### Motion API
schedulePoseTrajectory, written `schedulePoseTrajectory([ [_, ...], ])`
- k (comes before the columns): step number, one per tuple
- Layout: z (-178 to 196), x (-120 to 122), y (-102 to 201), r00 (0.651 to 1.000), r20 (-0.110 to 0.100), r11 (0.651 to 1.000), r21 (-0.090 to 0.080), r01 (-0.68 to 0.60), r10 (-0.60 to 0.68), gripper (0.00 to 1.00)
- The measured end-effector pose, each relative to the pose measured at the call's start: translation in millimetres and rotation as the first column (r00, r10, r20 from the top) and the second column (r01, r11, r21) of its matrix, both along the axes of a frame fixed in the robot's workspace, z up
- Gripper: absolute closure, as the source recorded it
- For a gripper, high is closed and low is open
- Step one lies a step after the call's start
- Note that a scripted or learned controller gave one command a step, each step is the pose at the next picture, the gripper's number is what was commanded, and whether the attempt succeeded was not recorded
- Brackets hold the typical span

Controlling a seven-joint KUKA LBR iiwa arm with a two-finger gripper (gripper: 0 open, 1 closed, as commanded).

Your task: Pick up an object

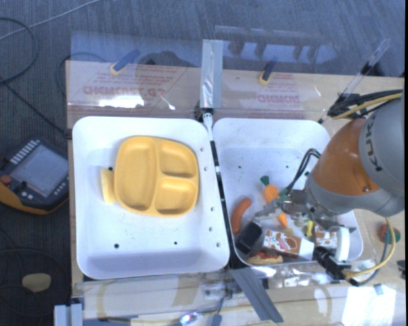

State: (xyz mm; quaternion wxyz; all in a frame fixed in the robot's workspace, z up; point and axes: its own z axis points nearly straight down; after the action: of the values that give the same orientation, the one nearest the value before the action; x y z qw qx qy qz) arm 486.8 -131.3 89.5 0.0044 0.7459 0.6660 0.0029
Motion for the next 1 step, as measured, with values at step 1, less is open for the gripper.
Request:
schedulePoseTrajectory([
  [1, 9.3, 1.3, 1.9, 1.0, 0.001, 1.0, 0.003, -0.003, 0.003, 1.0],
])
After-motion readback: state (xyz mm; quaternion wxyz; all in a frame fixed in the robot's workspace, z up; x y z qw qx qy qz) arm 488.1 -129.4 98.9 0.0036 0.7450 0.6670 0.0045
